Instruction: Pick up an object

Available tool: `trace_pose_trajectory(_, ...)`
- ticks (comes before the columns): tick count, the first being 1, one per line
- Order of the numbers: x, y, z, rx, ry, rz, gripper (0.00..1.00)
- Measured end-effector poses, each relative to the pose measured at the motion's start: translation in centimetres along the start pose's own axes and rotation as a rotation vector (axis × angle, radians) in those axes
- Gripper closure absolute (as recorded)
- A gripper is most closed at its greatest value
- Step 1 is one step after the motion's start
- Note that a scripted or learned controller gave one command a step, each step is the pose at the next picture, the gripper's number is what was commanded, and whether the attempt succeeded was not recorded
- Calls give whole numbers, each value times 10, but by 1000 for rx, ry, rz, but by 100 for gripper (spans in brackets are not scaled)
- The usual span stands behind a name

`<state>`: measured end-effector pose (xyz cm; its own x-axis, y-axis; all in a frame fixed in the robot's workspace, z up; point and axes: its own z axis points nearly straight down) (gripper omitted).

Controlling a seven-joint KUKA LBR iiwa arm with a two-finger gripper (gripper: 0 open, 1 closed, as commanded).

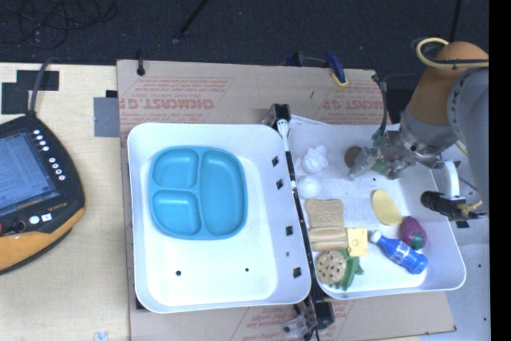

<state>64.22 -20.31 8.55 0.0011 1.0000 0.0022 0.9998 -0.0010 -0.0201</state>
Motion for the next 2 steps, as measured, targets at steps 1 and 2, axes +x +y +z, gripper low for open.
trace_pose_trajectory(1,11,-70,-1,-18,-1,0,0)
trace_pose_trajectory(2,7,-101,-1,-23,-2,0,0)
